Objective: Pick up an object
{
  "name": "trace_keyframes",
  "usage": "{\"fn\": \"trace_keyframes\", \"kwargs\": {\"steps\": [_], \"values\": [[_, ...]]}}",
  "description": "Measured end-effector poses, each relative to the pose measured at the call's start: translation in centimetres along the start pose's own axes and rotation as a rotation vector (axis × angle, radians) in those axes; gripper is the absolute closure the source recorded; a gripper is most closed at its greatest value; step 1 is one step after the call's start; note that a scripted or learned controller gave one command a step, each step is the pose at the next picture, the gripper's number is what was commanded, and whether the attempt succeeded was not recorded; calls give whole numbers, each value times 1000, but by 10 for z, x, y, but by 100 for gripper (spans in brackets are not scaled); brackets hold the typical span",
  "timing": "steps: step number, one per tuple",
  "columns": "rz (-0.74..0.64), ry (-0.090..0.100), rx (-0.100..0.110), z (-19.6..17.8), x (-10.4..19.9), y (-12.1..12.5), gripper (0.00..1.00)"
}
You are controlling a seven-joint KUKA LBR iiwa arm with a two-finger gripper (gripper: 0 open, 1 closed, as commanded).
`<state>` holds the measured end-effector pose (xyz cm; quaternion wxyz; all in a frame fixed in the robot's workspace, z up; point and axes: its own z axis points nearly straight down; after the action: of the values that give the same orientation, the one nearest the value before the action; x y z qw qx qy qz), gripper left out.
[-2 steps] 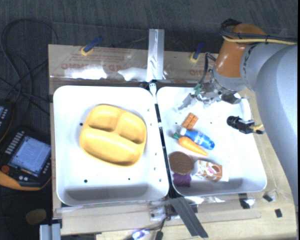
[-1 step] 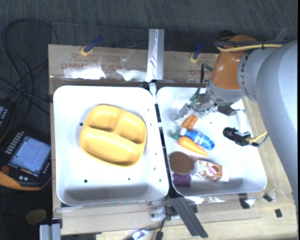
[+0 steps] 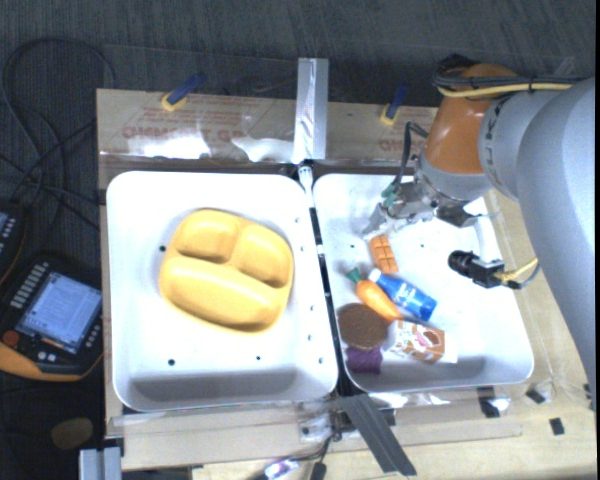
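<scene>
In the right bin (image 3: 500, 363), middle of the frame's right half, lies the cluster I must pick from. Item one: a small orange block (image 3: 383, 253), ridged, waffle-like, hard-looking, nearest my pincer (image 3: 398, 206), just below it. Item two: an orange carrot-shaped toy (image 3: 377, 299), tapered, smooth plastic by the look of it, touching item three, a blue bottle-like tube (image 3: 412, 296) with a white label, lying flat on a slant. Item four: a brown round disc (image 3: 360, 324), matt, above a purple piece (image 3: 365, 358) at the bin's lower edge. Item five: a flat printed packet (image 3: 420, 343), glossy, lower right of the cluster.

My pincer: hangs over the upper part of the right bin, above the orange block; its opening is not readable from this angle, so I cannot tell whether it is wide or narrow. Nothing visible is between it.

Handling note, my judgement: the orange block is the best candidate, being apart from the others and firm-sided. I should drop straight over it and close across its narrow width, staying away from the bin wall. The carrot and tube are crowded and round; they would likely roll.

Outward: left bin (image 3: 140, 368), white, shallow, carrying a large yellow moulded form (image 3: 226, 268), smooth, lobed like bread. Both bins rest on the desk (image 3: 115, 118).
</scene>
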<state>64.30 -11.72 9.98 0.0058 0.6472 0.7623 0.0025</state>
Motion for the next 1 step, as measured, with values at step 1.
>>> {"fn": "trace_keyframes", "kwargs": {"steps": [1], "values": [[65,4,13,-84,67,38,100]]}}
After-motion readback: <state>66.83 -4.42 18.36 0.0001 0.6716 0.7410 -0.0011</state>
